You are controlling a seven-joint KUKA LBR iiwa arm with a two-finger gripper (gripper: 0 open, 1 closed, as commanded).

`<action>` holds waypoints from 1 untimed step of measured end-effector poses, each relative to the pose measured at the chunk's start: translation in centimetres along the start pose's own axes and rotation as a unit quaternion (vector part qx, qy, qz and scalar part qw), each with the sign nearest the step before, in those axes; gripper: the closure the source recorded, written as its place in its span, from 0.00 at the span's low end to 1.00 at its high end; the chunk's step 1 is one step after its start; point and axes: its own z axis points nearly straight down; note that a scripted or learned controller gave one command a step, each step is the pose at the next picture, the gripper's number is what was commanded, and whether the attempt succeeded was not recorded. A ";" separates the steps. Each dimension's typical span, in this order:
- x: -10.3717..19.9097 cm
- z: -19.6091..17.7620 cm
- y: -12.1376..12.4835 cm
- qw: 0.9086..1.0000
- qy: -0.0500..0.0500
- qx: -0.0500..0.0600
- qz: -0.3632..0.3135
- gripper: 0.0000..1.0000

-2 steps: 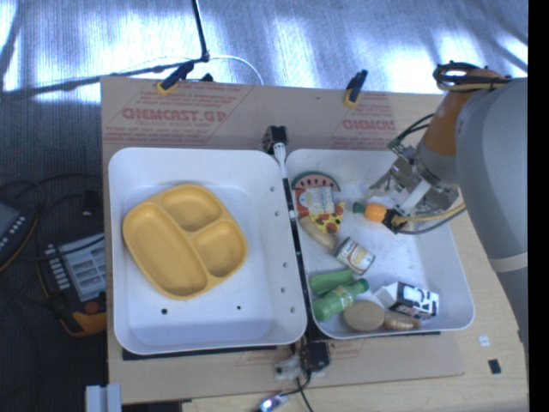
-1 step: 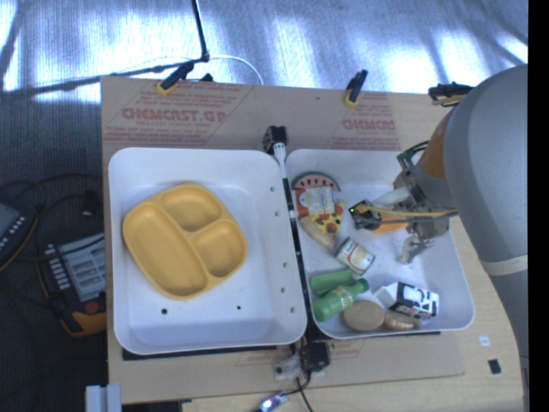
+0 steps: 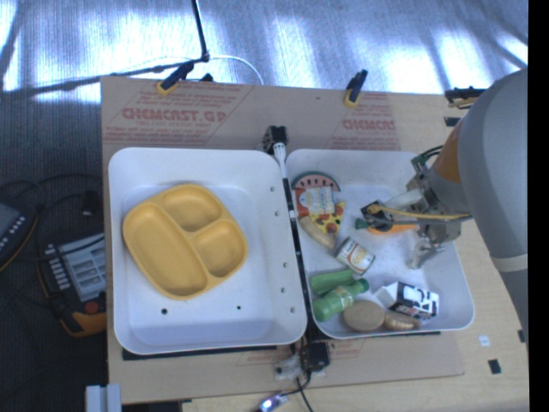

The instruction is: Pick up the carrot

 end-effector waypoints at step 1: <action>7.0 0.3 3.9 1.000 -0.012 0.014 0.002 0.00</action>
